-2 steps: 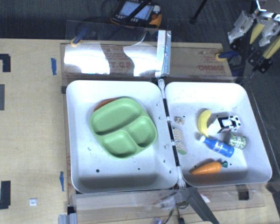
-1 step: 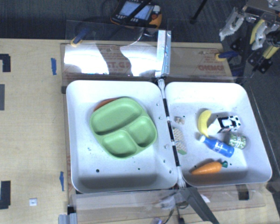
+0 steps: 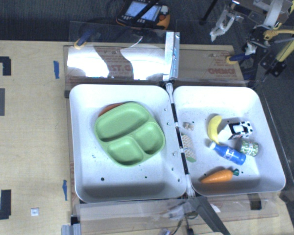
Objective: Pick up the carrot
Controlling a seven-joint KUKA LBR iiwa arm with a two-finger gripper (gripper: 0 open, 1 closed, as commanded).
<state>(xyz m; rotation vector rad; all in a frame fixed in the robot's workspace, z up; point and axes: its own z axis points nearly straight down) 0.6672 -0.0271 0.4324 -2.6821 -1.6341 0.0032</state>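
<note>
so far nothing of the pick is judged done. the carrot (image 3: 218, 176) lies untouched on its side at about five o'clock in the right bin (image 3: 269, 126), near the front wall, just below the blue bottle (image 3: 229, 153) and banana (image 3: 214, 127). the claw (image 3: 224, 24) is seen raised at one o'clock beyond the bins, well apart; whether it is open cannot be told. reach, descent, grasp and lift are all left.

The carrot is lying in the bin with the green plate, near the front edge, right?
Not quite. The carrot does lie near the front edge, but in the other bin, the right bin, with the banana and the blue bottle. The green plate sits in the left bin. The camera view shows this.
</note>
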